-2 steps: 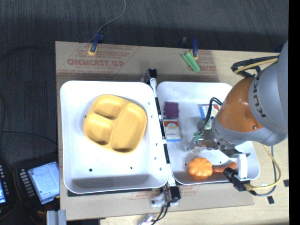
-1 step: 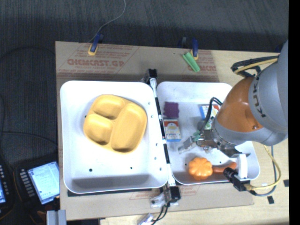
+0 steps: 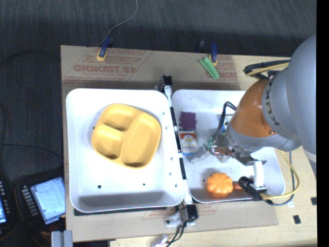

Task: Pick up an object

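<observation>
Two shallow white plastic bins sit side by side on a brown cardboard-covered worktop (image 3: 128, 68). The left bin (image 3: 82, 138) carries a large yellow moulded tray with three rounded compartments (image 3: 126, 134), lying near the bin's centre. The right bin (image 3: 205, 101) holds several smaller things: a small orange plastic pumpkin (image 3: 220, 184) near its near edge, a purple rectangular block (image 3: 187, 120) towards the far left part, and just nearer than that a small printed card or packet with red and white markings (image 3: 188, 141). The grey arm with its orange band (image 3: 252, 115) reaches in from the right and hangs over the right bin, and its tool (image 3: 208, 149) is low in the middle of that bin, just right of the printed packet and farther back than the pumpkin. Whether the tool is spread or pressed together cannot be told. A green marker-like stick (image 3: 209, 68) lies on the cardboard beyond the right bin, beside a blue clamp (image 3: 214, 50).
</observation>
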### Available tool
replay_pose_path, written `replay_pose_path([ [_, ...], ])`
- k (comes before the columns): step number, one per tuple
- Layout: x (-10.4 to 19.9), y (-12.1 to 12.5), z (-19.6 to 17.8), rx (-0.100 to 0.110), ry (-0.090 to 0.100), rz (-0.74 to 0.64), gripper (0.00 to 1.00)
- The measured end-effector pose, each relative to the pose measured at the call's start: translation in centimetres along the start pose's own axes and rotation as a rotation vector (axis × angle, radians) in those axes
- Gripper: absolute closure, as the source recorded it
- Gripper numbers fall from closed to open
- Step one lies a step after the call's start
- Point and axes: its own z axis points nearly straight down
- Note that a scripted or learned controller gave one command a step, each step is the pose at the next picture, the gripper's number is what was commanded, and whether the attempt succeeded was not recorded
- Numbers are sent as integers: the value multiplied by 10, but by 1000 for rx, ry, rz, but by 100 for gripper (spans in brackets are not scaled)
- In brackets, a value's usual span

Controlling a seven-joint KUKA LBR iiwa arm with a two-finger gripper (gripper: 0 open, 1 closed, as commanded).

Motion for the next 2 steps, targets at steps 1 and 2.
replay_pose_path([
  [1,-1,2,-11,-8,-3,0,100],
  [2,0,2,-11,-7,-3,0,0],
])
